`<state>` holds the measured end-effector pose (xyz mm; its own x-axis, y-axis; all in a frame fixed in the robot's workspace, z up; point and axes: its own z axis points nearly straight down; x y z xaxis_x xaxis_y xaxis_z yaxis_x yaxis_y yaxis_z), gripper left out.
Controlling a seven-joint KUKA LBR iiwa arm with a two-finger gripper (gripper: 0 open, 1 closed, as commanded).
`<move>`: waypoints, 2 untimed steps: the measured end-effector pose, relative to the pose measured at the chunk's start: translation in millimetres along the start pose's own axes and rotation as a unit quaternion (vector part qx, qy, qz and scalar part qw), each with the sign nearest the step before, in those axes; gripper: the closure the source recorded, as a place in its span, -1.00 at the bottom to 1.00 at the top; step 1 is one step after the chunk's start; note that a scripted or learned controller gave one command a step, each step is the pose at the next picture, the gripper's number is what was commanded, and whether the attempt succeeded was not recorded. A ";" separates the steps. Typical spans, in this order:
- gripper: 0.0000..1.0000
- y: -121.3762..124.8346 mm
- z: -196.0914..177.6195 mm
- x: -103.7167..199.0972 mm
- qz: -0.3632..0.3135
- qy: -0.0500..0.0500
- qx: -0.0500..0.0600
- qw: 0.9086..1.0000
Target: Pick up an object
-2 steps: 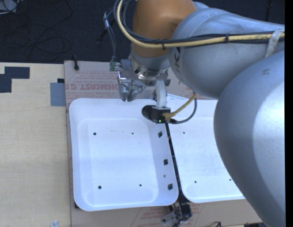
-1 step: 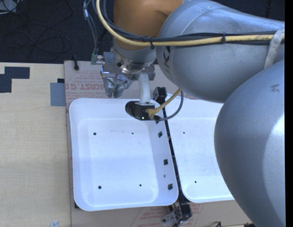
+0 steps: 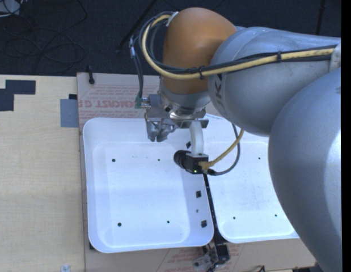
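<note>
My gripper [image 3: 158,131] hangs over the far edge of the left white bin [image 3: 98,169], close to its back wall. Its dark tip points down at the bin floor, and I see nothing held at the tip. The grey arm with its orange band [image 3: 192,44] reaches in from the right and covers much of the right bin [image 3: 260,220]. A black sensor unit with a green light [image 3: 189,162] hangs from the wrist on a yellow cable, over the seam between the bins.
Small dark dots mark the floors of both bins. A dark strip [image 3: 208,205] runs between the bins, with small black pieces along it. Tan bench surface [image 3: 33,180] lies left of the bins, and cardboard [image 3: 113,103] sits behind them.
</note>
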<state>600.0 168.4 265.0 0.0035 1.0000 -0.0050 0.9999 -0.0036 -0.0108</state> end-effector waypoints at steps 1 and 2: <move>1.00 -10.3 -63.5 68.7 -0.005 0.004 -0.006 1.000; 1.00 2.5 -166.7 73.6 -0.003 0.004 -0.010 1.000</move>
<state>604.6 242.8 431.3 -0.0017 1.0000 0.0034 1.0000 0.0017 0.0086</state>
